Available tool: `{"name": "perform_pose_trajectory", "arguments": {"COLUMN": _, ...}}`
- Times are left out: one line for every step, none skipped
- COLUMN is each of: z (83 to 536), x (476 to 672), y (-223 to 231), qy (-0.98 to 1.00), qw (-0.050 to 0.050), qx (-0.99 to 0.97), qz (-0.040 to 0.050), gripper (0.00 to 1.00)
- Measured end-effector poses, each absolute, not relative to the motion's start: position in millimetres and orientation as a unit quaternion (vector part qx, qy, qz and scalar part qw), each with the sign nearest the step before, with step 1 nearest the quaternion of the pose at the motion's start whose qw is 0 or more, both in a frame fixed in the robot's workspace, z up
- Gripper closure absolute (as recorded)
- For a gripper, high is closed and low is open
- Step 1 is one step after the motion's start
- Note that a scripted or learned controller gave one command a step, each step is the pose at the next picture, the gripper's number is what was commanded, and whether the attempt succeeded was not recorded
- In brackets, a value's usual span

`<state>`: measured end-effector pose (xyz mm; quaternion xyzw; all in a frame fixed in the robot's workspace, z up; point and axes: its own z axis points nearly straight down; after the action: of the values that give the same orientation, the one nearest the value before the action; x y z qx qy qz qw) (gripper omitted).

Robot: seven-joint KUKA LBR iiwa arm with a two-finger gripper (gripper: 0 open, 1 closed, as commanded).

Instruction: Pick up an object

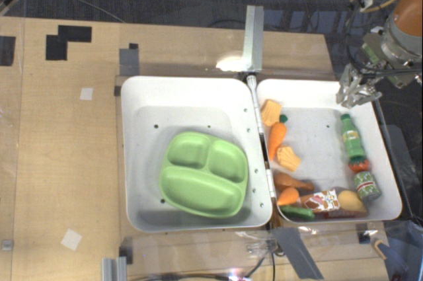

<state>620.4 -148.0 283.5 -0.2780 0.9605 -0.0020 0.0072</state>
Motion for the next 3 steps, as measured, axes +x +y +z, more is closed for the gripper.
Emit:
{"name": "perform_pose_trajectory", "arguments": {"z": 276.7, "x": 670.7, "y": -180.2, "qy": 0.928, "qw": 0.005, "qx": -0.372, "qz": -0.0016, "gripper": 1.00}}
{"name": "perform_pose_trajectory", "arguments": {"z": 276.0, "x": 670.6, "y": -202.1, "qy": 0.810, "qw": 0.005, "qx": -0.587, "qz": -0.0027, "gripper": 1.00}}
{"name": "perform_pose_trajectory", "arguments": {"z": 209.5, "x": 670.0, "y": -203.7, "qy": 0.671, "qw": 0.003, "qx": -0.741, "qz": -0.0006, "gripper": 1.00}}
